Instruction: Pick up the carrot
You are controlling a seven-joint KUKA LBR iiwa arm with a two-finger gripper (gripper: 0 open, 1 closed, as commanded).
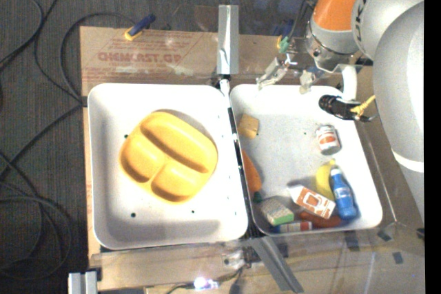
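Carrot (251,173) against right bin's left wall

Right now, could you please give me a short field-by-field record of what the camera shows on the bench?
left bin: holds a yellow divided tray
right bin: holds the carrot and small items
carrot: lies along the right bin's left wall, nothing gripping it
other items: blue bottle, small can, tan block, green-edged box
pincer: above the right bin's far rim, fingers spread, nothing between them
arm: reaches in from the right
task state: carrot not yet picked up
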